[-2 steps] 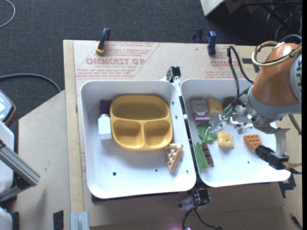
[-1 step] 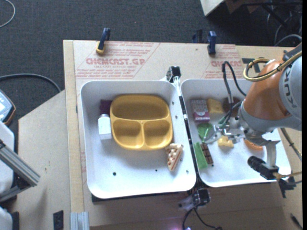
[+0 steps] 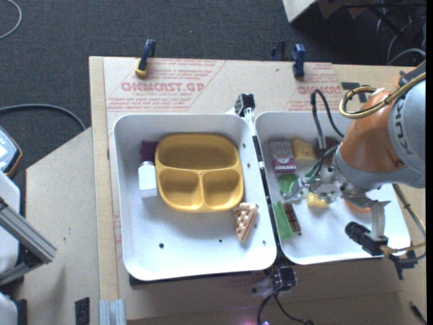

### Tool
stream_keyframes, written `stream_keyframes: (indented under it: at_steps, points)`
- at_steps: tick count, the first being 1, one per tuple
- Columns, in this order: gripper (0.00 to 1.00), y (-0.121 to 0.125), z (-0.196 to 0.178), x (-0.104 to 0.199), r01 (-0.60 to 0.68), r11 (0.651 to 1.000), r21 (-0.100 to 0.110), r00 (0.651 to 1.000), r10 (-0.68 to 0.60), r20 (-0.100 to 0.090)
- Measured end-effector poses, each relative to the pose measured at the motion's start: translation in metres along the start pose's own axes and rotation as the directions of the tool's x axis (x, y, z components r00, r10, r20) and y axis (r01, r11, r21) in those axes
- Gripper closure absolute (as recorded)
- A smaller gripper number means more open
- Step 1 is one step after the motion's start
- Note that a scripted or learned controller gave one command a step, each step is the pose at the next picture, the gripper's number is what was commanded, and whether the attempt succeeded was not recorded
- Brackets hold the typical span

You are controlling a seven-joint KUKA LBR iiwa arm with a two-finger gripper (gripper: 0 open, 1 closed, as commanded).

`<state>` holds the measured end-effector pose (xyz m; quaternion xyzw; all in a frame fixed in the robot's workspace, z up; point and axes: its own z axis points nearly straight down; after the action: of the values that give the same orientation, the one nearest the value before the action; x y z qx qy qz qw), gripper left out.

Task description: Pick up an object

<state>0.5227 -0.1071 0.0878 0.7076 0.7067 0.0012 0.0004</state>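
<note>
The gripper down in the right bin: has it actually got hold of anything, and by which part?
It cannot be told. The gripper is low in the right bin, among a yellow piece and green items, but the arm's wrist hides its tip.

— Where does the grey KUKA arm with the orange band [image 3: 379,141] sit in the frame?

— At the right edge, middle height, reaching in toward the left. The orange band shows as a rounded bulge above the grey wrist.

— And the two-finger gripper [image 3: 316,185]?

— Low at the wrist's left end, just right of centre, pointing down. Its tips are too cluttered and small to judge.
</note>
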Motion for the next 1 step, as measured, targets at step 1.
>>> stream_keyframes:
  at_steps: [1]
  points:
    - [1.0, 0.0009, -0.0106, -0.0014, -0.002, 1.0, -0.007, 1.0, 0.002, 0.005]
